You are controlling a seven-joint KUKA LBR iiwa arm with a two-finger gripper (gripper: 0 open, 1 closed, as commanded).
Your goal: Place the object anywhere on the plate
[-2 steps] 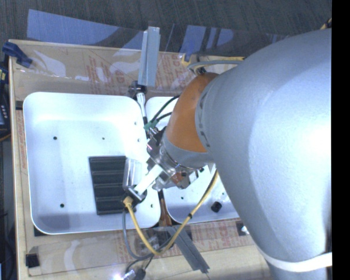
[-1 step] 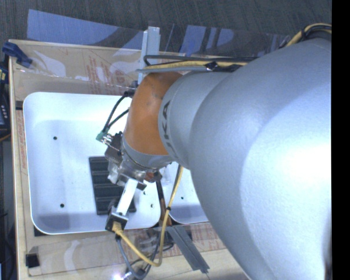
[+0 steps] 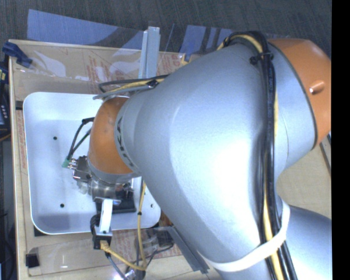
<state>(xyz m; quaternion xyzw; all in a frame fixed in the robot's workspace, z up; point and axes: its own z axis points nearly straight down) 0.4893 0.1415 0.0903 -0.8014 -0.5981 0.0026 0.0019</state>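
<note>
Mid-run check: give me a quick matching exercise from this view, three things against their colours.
Things:
1. bin
2. wrist band
3. arm

Colours:
A. orange
B. grey
C. white

Pairs: 1-C, 2-A, 3-B
</note>
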